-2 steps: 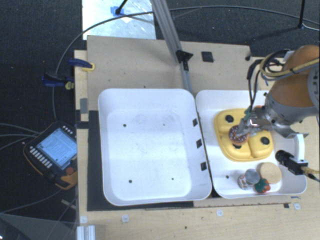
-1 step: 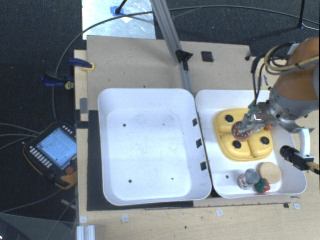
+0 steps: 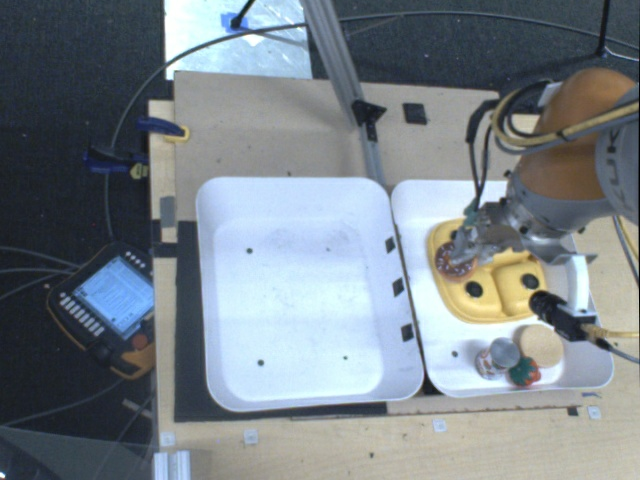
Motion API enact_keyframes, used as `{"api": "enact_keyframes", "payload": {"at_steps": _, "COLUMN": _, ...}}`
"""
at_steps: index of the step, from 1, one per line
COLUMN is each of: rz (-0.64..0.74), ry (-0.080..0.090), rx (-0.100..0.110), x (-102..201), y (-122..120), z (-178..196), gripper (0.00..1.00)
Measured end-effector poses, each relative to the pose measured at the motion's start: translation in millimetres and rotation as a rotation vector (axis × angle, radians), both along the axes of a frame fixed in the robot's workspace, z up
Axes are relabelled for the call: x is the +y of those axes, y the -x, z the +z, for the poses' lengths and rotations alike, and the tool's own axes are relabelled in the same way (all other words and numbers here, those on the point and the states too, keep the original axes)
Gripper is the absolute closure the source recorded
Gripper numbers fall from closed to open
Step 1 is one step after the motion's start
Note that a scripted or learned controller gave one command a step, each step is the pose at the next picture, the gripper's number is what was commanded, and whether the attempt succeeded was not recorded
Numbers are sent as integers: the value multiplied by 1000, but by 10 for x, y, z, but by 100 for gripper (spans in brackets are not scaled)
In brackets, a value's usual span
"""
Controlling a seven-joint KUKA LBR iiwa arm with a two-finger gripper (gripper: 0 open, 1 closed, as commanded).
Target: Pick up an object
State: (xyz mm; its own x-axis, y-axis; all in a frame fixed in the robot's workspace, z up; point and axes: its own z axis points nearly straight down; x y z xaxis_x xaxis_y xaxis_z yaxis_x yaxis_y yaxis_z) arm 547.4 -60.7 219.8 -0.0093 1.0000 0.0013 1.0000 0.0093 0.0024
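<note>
**Two bins, gripper low over the right one**

Gripper sits w/ arm over right bin, right at a brown ring-shaped object lying on a yellow tray-like piece. Can't tell how the gripper stands, open or closed; too cluttered. Small items near the bin's front edge. Left bin alongside. Best bet: center on the ring, descend straight, avoid snagging the yellow piece, lift slowly.
</note>
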Motion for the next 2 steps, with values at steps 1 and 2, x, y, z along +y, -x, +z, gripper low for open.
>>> {"api": "enact_keyframes", "payload": {"at_steps": 1, "rz": 2, "ry": -1, "rx": 0, "x": 602, "y": -130, "z": -24, "gripper": 100}}
{"api": "enact_keyframes", "payload": {"at_steps": 2, "rz": 2, "ry": -1, "rx": 0, "x": 1233, "y": -201, "z": -30, "gripper": 100}}
